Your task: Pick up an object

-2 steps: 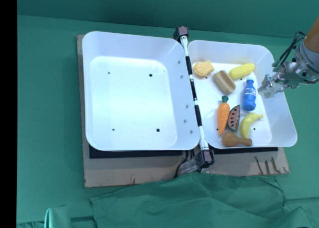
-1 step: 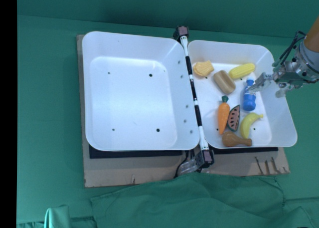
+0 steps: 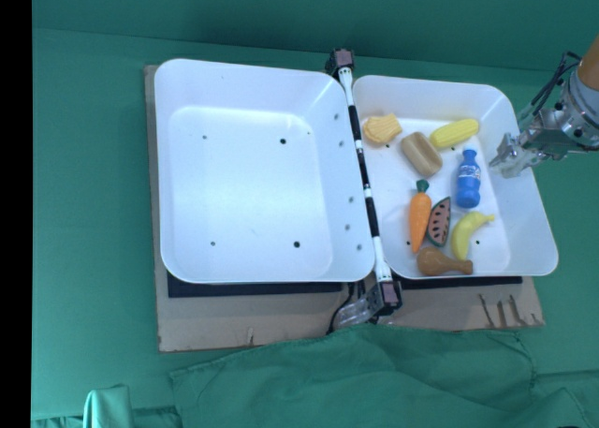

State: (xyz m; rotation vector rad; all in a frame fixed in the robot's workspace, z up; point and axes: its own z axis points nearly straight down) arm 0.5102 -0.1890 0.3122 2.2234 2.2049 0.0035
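The right shallow white plastic bin (image 3: 524, 220) holds eight toy foods, a blue plastic bottle (image 3: 468, 178) in their middle, while the metal gripper (image 3: 513, 156) hovers at its right rim, grip unclear.

- arm enters from right edge, grey; orange band at top right corner
- gripper (image 3: 510, 158) at wrist end, pointing left and down; metallic, cables trailing above it

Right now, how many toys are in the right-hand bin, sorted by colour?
Yellow: 3, corn, banana, chip-like piece
Orange: 1, carrot
Blue: 1, bottle
Brown or tan: 2, bread, drumstick
Red: 1, watermelon slice
Total: 8
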